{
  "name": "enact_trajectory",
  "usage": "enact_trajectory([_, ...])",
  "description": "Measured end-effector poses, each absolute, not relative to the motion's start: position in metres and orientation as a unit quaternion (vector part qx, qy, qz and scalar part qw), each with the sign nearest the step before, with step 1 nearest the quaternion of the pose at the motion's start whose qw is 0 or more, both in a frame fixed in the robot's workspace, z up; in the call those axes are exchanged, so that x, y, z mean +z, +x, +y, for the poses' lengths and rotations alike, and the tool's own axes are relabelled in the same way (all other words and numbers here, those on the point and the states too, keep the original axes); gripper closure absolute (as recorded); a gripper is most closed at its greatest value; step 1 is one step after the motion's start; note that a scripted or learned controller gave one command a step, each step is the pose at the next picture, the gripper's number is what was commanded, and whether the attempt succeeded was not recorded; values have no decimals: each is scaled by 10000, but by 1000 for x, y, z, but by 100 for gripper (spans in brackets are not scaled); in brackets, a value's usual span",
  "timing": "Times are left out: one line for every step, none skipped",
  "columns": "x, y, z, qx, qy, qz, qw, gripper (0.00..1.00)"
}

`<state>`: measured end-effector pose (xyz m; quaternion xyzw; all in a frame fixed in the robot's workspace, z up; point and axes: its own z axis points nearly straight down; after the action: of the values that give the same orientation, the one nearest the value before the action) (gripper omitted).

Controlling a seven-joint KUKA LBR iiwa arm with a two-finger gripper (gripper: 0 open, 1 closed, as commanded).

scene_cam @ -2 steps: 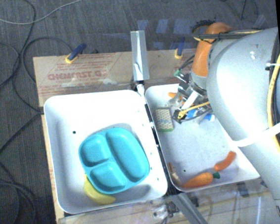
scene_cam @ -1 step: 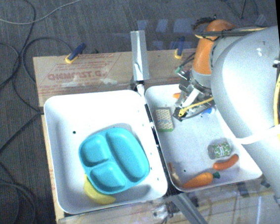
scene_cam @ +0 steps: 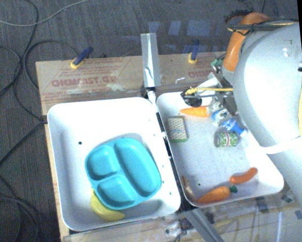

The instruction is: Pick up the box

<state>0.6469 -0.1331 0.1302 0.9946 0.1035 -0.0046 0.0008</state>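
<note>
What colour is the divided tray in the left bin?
Bright turquoise blue, seen in the camera view: the divided tray sits in the left bin.

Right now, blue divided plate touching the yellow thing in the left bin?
Touching. Camera view: blue plate overlaps the yellow object, which pokes out from under its lower-left edge.
</note>
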Motion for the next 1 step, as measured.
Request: enact_trajectory([130,647,-133,-45,9946,1033,7,0])
